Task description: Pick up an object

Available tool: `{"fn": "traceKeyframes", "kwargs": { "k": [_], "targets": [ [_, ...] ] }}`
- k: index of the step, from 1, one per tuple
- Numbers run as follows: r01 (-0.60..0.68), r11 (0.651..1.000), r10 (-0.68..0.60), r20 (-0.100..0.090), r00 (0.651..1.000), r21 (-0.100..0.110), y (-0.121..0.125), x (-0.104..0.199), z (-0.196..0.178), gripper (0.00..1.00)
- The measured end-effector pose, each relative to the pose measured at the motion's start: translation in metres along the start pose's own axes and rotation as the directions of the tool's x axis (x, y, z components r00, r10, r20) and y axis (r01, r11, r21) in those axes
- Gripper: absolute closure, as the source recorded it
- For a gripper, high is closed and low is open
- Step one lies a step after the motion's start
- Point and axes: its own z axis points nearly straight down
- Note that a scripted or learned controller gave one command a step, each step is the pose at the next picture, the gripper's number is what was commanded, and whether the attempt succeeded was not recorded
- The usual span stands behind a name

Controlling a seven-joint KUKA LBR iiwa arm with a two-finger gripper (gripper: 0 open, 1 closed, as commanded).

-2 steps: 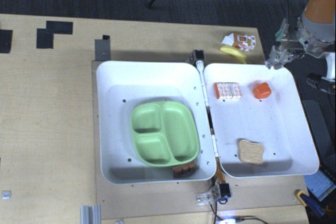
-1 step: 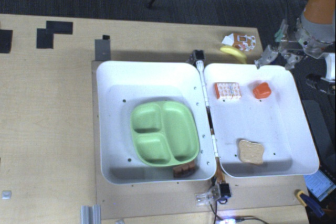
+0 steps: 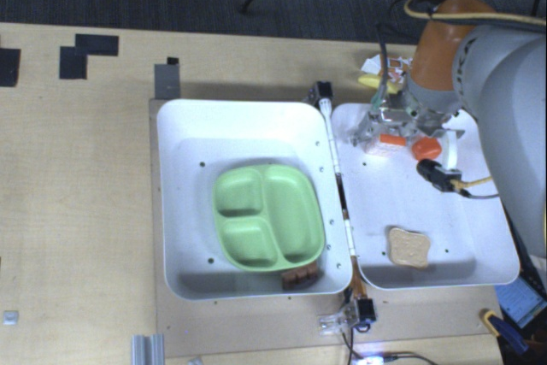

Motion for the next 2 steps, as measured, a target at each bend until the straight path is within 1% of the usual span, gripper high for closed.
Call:
{"fn": "traceKeyframes", "kwargs": {
  "k": [1,2],
  "targets": [
    [0.004,1.0,-0.004,0.002,1.0,-0.006,0.0019,-0.0004,-0.0126,1.0],
    [0.005,1.0,-0.005,0.002,1.0,-0.006,0.0018,-0.0003,-0.0124,0.0]
  ]
}}
